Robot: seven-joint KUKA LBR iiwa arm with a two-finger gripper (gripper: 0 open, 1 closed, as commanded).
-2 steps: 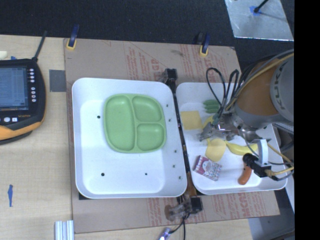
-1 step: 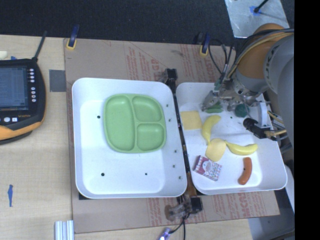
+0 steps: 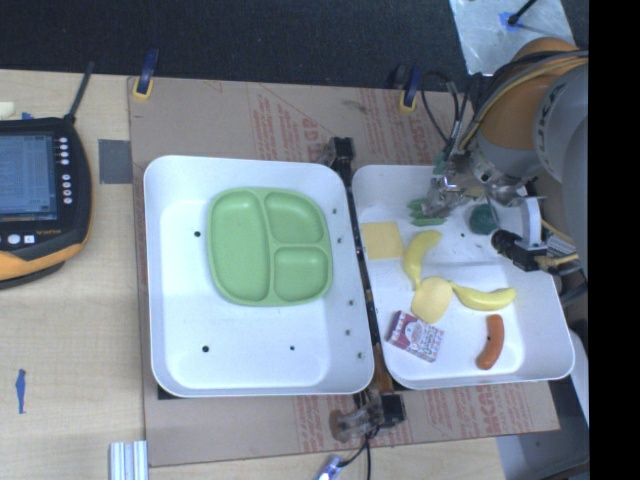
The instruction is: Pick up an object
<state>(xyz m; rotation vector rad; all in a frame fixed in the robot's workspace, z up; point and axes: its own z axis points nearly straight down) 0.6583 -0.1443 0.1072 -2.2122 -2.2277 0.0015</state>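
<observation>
My gripper (image 3: pixel 438 198) hangs low over the back of the right bin (image 3: pixel 540 368), right next to a small green object (image 3: pixel 418 207); whether it touches that object is unclear. A teal item (image 3: pixel 483 218) lies just to its right. Further forward lie a yellow square slice (image 3: pixel 381 239), a yellow banana-shaped piece (image 3: pixel 418 253), a pale yellow round piece (image 3: pixel 433 298), a second banana (image 3: pixel 486 296), a brown-orange sausage (image 3: pixel 491 342) and a red and white packet (image 3: pixel 416 336).
The left bin (image 3: pixel 180 358) holds a green divided plate (image 3: pixel 268 245). A teach pendant (image 3: pixel 35 193) rests on the bench at far left. Clamps and cables sit along the bins' back and front edges. The arm's body looms over the right bin's right side.
</observation>
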